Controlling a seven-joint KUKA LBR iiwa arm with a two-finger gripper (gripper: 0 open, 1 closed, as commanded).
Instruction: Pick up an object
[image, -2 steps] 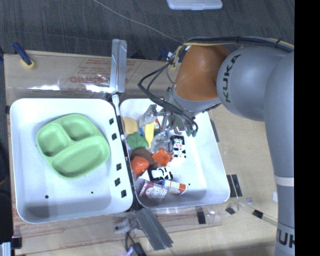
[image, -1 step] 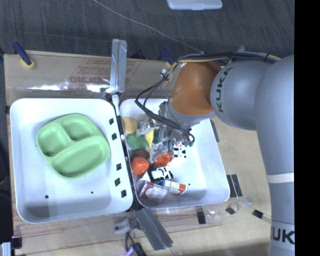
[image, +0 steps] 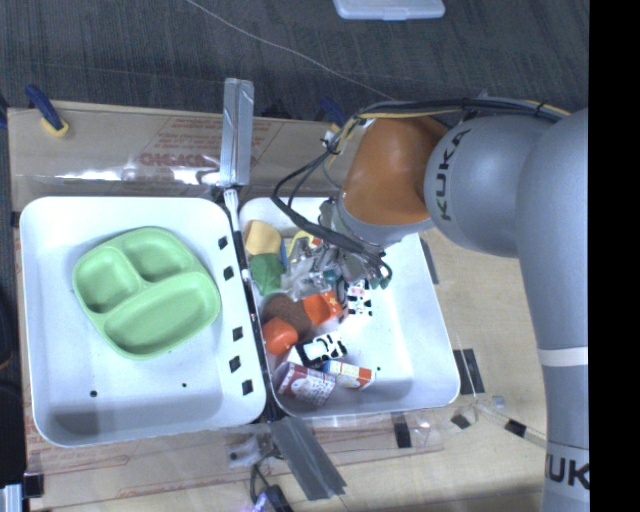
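Note:
My gripper (image: 322, 268) is lowered into the right bin (image: 420, 340), among a pile of small toys along the bin's left side. Right beside it lie a yellow piece (image: 262, 238), a green piece (image: 266, 272), a brown round item (image: 285, 309), an orange block (image: 322, 307) and an orange-red ball (image: 279, 336). A black-and-white cow figure (image: 322, 350) and a small red-and-white carton (image: 306, 384) lie nearer the front. The orange wrist and cables hide the fingers.
The left bin (image: 60, 400) holds a green divided plate (image: 147, 290). A metal divider with black clips (image: 236, 330) separates the bins. The grey arm (image: 540, 200) crosses the right side of the bench. The right half of the right bin is bare white floor.

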